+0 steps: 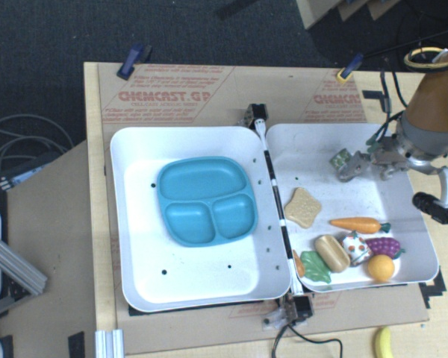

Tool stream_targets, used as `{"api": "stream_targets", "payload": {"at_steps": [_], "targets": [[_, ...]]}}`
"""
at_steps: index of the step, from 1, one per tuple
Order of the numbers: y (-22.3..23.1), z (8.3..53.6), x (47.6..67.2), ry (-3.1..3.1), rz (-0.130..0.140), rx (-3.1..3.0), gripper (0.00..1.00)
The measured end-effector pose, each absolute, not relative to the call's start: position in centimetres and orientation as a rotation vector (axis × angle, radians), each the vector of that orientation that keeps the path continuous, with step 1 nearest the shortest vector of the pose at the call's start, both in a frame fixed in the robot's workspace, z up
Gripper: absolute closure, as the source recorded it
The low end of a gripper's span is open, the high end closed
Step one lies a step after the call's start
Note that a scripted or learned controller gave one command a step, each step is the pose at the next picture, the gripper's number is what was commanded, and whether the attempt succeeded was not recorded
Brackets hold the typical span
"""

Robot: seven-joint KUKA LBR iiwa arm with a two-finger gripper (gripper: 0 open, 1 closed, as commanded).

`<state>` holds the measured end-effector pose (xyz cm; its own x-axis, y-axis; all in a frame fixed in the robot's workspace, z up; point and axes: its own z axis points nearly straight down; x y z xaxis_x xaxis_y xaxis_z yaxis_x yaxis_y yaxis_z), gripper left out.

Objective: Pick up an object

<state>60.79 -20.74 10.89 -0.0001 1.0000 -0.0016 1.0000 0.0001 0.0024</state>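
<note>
The grey two-finger tool sits low in the right white bin, apart from the toy foods clustered toward its near corner, such as the orange plastic carrot, presumably approaching; whether its jaws grip anything cannot be told.

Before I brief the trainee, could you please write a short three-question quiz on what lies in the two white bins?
1. True or false: the blue three-compartment plastic plate lies in the left white bin.
2. Which toy lies directly left of the orange toy carrot? A) the tan toy bread slice B) the purple toy grapes C) the round toy orange
3. Fill in: the two-finger gripper hovers over the ___ white bin.

Key: 1 true; 2 A; 3 right.
</note>
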Motion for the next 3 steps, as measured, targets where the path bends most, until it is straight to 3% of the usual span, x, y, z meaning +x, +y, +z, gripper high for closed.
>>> {"api": "stream_targets", "payload": {"at_steps": [1,2,3], "targets": [[-15.8,8.5,66.4,2.223,0.003,2.219,0.00],[-15.9,9.6,66.4,2.219,0.003,2.215,1.00],[-15.9,9.6,66.4,2.220,0.002,2.216,0.00]]}}
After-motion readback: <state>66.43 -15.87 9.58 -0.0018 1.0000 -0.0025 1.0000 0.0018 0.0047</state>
